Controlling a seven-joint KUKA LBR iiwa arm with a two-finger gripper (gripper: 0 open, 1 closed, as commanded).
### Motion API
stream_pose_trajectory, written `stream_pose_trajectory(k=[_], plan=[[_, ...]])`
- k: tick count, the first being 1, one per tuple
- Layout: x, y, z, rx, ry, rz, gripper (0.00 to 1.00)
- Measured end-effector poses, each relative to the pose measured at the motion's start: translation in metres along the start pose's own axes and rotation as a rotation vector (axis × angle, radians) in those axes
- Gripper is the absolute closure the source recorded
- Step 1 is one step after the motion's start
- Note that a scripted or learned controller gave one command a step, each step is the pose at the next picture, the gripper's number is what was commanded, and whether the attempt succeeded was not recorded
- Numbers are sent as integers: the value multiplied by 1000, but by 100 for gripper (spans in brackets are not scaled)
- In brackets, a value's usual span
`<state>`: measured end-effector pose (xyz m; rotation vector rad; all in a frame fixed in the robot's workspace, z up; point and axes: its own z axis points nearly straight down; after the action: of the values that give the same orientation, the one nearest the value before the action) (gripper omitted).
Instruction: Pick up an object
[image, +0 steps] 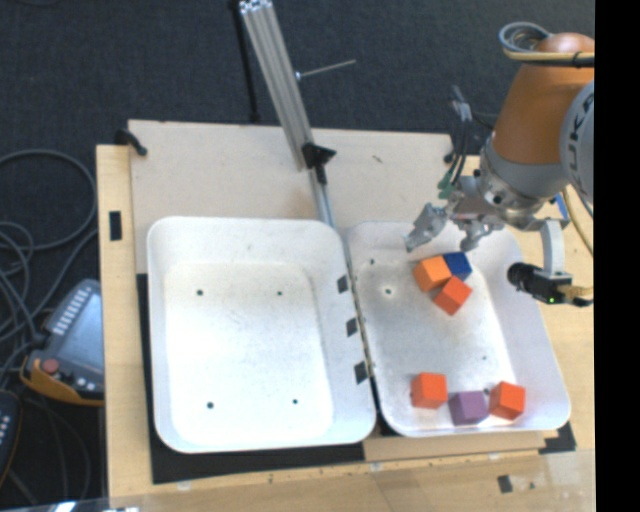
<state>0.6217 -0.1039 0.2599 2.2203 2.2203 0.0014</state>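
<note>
Now the gripper (447, 232) hangs with fingers apart and empty, just above the orange block (432, 272), ready to drop and grab it.

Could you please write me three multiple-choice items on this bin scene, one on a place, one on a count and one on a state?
1. Where does the purple block lie?
A. In the left bin
B. Between two orange blocks at the near edge of the right bin
C. On the bench outside the bins

2. How many blocks are in the right bin?
A. Three
B. Six
C. Nine

3. What is between the gripper's fingers?
A. The blue block
B. The purple block
C. Nothing

Key: 1 B, the purple block sits in the right bin with an orange one on each side. 2 B, four orange, one blue block, one purple. 3 C, the gripper hangs open above the far cluster.
</note>
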Motion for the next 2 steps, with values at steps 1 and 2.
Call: stream_pose_trajectory(k=[1,2], plan=[[-47,-30,112,9,-1,3,0],[-43,22,74,-6,-2,-3,0]])
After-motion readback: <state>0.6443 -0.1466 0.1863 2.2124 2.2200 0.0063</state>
